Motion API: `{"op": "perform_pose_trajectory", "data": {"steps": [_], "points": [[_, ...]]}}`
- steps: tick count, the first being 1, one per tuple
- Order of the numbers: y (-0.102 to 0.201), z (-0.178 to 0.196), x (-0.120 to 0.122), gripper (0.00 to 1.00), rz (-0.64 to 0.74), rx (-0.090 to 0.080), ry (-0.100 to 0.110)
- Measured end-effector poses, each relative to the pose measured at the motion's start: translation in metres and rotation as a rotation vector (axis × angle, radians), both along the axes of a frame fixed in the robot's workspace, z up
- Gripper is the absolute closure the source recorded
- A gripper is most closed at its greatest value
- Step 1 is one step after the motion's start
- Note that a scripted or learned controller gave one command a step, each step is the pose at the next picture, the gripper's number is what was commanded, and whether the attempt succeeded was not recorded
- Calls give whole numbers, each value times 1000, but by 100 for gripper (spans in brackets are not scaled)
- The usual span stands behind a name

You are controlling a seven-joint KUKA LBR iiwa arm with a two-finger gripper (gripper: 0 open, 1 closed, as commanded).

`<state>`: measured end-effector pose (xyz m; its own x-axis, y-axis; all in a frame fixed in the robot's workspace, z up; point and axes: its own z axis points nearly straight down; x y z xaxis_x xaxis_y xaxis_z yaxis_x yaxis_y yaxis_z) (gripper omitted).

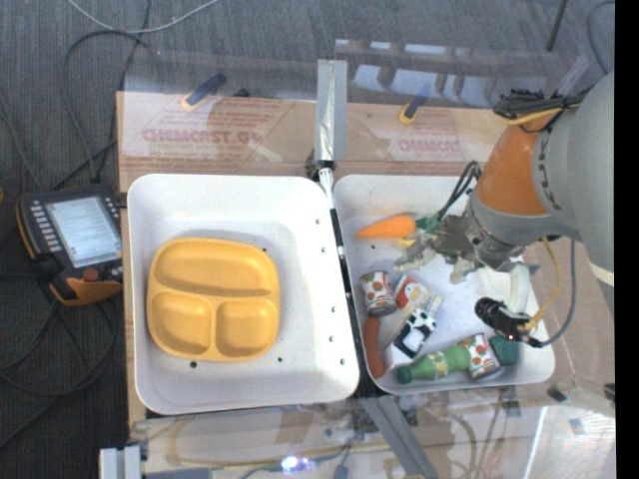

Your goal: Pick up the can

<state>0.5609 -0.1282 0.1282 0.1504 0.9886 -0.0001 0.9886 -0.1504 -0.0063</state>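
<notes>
Even, bright overhead light washes both white bins (pixel 240 193), leaving only soft shadows under the yellow tray (pixel 213 297). Glare streaks the clear panel (pixel 449 68) beyond the bench; focus stays reasonably sharp.

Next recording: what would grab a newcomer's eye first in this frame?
First, the big yellow plastic divided tray lying alone in the left white bin. Next, the grey arm with its orange band reaching in from the right over the right white bin, its gripper hanging above a clutter of toys: an orange plastic carrot near the back, a small red-and-white can by the divider, and a green bottle at the front.
</notes>
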Motion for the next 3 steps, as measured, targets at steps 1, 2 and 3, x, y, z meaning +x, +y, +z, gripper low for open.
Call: {"op": "perform_pose_trajectory", "data": {"steps": [1, 2, 3], "points": [[36, 53, -9, 0, 51, -1, 0], [109, 53, -28, 0, -58, -1, 3], [29, -8, -2, 0, -71, -5, 2]]}}
